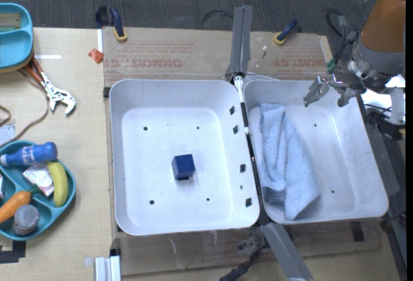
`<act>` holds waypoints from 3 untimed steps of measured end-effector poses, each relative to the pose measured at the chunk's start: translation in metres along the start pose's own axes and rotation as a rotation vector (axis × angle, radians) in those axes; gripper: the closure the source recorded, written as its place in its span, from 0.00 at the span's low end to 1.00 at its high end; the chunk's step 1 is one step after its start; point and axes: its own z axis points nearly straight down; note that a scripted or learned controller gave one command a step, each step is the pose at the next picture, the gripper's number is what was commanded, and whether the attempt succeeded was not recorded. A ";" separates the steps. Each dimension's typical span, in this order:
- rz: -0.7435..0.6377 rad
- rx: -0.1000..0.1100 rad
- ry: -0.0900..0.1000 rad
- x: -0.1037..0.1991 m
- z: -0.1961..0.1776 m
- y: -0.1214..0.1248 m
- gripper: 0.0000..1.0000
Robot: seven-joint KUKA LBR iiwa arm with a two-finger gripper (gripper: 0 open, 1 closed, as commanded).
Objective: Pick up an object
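Cube (184, 166), small, blue, hard-edged, sits mid-floor in the smooth white left bin (129, 144), no long axis. Soft, rumpled pale-blue towel (284, 163) runs lengthwise down the right bin (355, 163). Pincer (330, 89) hovers spread wide, holding nothing.

Mirrored red lettering on the cardboard sheet (193, 53) cannot be read.

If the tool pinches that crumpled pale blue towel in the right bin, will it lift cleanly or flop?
The crumpled pale blue cloth towel lies in soft folds, so it is probably floppy and would drape from one pinched point. It stretches along much of the right white bin, so a trailing end may drag. It looks light and unlikely to roll or slip.
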 end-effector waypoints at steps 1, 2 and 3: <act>0.095 -0.002 -0.001 -0.022 -0.039 -0.011 0.00; 0.159 -0.001 -0.001 0.020 -0.141 -0.043 0.00; 0.235 0.002 -0.001 0.104 -0.068 -0.028 0.00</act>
